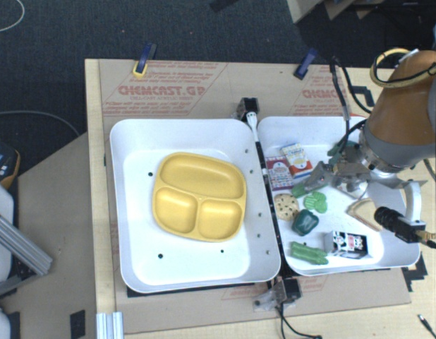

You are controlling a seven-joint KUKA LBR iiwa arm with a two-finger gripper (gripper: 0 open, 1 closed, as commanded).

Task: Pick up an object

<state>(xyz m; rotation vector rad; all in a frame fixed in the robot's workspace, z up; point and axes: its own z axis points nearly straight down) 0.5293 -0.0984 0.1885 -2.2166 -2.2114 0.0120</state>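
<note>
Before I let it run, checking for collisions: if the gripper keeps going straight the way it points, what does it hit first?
Probably the light green toy, just below and left of the gripper; depth is unclear.

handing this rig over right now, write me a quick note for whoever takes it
Pincer: low in the right bin, beside the light green toy; whether it is open or shut can't be told, and no object is seen held.
Right bin also holds a cookie, dark green piece, green pod, red packet, small carton, black-and-white box.
Left bin holds the yellow divided tray.
Done: arm is over the objects.
Left: grasp one and lift.
</note>
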